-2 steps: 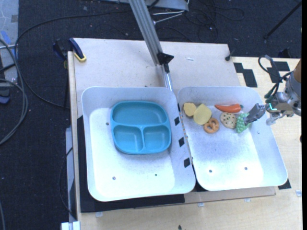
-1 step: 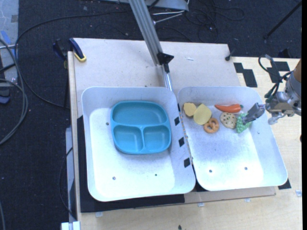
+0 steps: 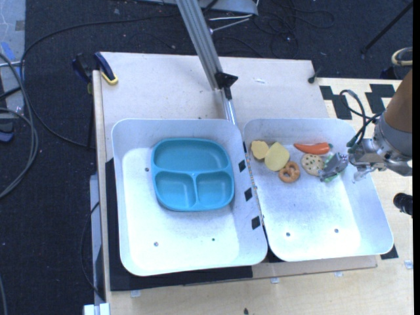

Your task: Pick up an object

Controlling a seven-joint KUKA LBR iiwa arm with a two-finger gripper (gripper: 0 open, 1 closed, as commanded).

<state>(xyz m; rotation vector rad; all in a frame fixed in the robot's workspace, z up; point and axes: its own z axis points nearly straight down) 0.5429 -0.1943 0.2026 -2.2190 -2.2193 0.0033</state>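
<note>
gripper (image 3: pixel 338 166) at 3 o'clock of right bin (image 3: pixel 367 228), over toy food pile (image 3: pixel 289 159); can't tell if open/closed. blue tray (image 3: pixel 193 174) in left bin (image 3: pixel 131 241).

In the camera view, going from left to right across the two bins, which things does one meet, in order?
Blue divided tray in the left bin → two yellow pieces → brown ring-shaped piece → orange carrot-like piece → gripper at the right bin's far right.
</note>
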